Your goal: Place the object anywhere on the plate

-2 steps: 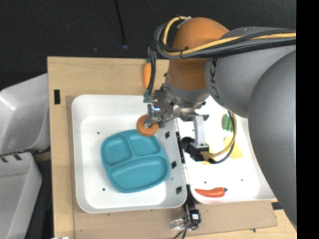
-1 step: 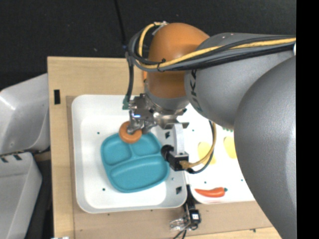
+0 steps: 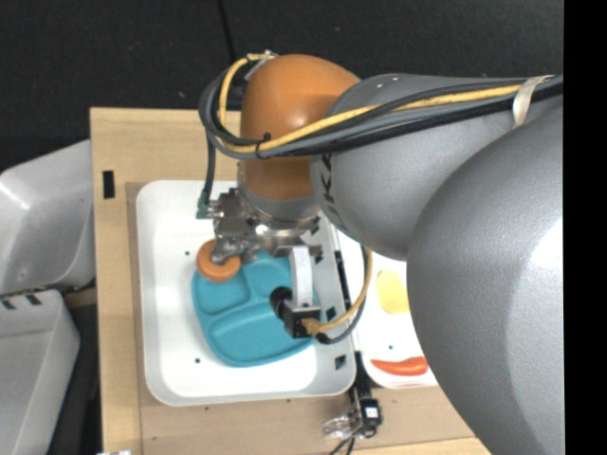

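The small round orange-brown object (image 3: 221,267) lies on the upper left corner of the teal divided plastic plate (image 3: 248,325); it looks light, rigid, smooth, best pinched across its sides; the gripper (image 3: 228,245) hovers just above, its state I cannot tell.

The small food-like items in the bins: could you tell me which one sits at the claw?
The round orange piece, at the blue plate's upper left edge, directly under the claw. The yellow piece and red-orange piece lie in the right bin.

Blue plate (image 3: 248,322), orange round object (image 3: 221,268), white bin (image 3: 166,282), yellow item (image 3: 393,292)
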Robot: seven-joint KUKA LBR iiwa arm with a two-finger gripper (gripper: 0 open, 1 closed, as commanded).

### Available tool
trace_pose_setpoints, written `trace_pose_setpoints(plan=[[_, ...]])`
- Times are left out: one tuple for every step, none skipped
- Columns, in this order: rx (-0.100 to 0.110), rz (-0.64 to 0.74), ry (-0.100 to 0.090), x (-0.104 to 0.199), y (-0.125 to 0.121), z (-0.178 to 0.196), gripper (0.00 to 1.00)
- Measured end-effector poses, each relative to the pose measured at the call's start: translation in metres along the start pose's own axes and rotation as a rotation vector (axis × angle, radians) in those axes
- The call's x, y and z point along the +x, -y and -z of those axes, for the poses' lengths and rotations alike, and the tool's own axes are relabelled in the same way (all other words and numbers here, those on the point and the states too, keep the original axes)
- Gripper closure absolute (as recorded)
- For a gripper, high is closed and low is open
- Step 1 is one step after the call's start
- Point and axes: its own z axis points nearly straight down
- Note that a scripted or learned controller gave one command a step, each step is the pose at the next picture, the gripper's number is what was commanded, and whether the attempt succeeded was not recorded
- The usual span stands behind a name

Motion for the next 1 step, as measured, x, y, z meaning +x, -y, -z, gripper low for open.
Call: trace_pose_setpoints(plan=[[0.000,-0.004,0.001,-0.0024,-0.0006,0.0003,0.00]])
